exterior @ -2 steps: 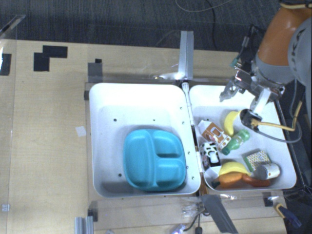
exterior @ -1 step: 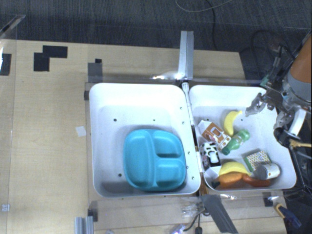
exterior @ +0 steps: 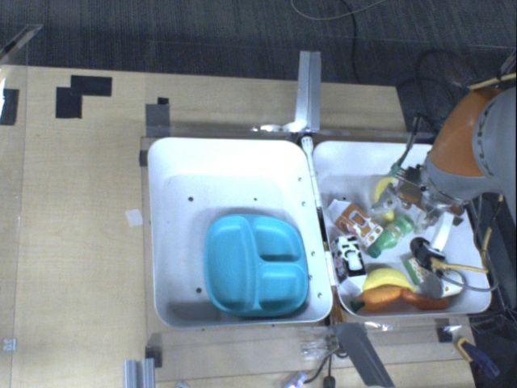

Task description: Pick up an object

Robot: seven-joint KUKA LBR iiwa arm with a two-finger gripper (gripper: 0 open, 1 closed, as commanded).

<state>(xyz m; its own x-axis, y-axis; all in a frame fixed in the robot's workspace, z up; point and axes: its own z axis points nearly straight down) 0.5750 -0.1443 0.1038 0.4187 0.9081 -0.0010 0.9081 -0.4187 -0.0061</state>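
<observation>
I have a blue tray (exterior: pixel 257 263) in the left bin (exterior: pixel 174 168), none of my concern. In the right bin (exterior: pixel 355 153) the clutter lies in a heap: a brown packet (exterior: pixel 359 221), a green bottle (exterior: pixel 389 235) slanting up to the right, a banana (exterior: pixel 384 279) near the front wall. My gripper (exterior: pixel 406 191) hangs over the bin's back right, so the bottle sits just down-left of it. Whether the claw is spread or pressed together, I cannot tell.
</observation>
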